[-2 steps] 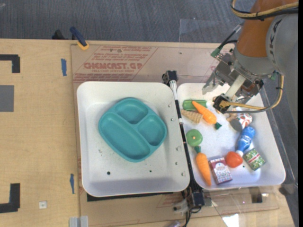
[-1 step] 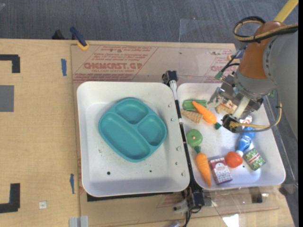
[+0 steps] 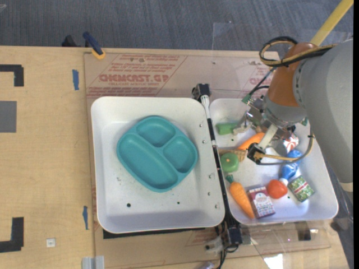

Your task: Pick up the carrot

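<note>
Reach frontward from gripper (image 3: 262, 137) to carrot (image 3: 241, 199), lying diagonally by right bin's (image 3: 291, 217) front-left corner. Cannot tell gripper's opening.

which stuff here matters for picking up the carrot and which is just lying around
For the job:
carrot in the right bin, beside the maroon box
gripper over the same bin

Lying about:
teal divided plate in the left bin
red tomato
green-labelled container
maroon box
</note>
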Robot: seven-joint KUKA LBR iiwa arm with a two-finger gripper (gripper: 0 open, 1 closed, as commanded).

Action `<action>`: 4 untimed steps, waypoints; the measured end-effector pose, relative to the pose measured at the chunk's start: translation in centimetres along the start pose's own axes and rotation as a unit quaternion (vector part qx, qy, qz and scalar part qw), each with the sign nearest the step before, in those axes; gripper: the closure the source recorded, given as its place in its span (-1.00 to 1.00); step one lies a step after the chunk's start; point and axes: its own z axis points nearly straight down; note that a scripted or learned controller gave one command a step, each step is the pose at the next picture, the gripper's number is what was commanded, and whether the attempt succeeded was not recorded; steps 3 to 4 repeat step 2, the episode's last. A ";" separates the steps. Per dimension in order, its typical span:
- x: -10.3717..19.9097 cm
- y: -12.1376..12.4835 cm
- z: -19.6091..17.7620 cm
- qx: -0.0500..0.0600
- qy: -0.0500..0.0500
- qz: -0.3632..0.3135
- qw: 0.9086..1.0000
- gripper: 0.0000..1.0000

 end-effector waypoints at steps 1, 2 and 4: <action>-4.2 -5.1 -0.1 -0.001 -0.001 -0.074 0.997 -1.00; -3.7 1.0 0.0 -0.001 -0.002 0.005 1.000 -1.00; -3.7 1.0 0.0 -0.001 -0.002 0.005 1.000 -1.00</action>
